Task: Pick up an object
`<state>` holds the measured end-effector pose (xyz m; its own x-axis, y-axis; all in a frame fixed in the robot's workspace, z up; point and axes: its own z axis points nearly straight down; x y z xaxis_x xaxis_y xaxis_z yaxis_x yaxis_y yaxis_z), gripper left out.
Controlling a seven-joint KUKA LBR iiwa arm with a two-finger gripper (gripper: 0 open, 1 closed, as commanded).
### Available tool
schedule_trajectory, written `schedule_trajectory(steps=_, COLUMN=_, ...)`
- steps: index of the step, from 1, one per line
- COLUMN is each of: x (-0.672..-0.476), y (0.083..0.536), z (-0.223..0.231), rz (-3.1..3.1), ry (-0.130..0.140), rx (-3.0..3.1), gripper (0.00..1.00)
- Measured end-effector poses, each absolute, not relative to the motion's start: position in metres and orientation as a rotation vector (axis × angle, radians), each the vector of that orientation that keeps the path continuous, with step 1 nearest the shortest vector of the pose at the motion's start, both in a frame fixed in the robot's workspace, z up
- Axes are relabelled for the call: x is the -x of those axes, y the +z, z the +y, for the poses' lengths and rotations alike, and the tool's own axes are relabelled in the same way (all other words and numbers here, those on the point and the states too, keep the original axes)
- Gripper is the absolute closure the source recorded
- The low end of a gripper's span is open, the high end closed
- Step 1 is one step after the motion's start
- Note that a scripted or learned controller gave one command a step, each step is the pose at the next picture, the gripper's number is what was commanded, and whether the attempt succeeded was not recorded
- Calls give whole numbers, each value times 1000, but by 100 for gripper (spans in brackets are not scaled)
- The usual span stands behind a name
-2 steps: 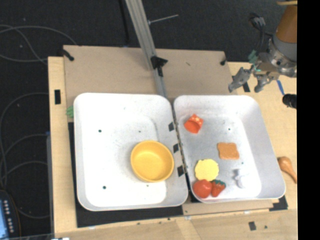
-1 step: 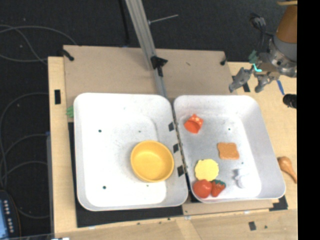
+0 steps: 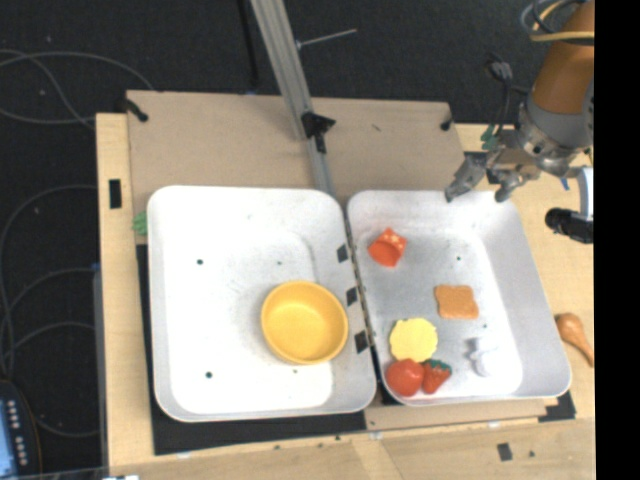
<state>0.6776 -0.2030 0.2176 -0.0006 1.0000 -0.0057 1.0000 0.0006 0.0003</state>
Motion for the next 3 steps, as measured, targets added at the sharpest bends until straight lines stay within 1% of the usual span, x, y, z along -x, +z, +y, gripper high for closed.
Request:
schedule_trajectory(steps=1, x=-676, y=156, z=-199, rz=2226, ry=-10, rx=-2218, gripper=0)
schedule_trajectory(steps=2, x=-674, y=103, z=-201, rz=2225, ry=-10, rx=-2218, gripper=0)
schedule_trajectory(steps=3, x=-677, y=119, z=-203, rz=2221, ry=-8, rx=-2207, gripper=100)
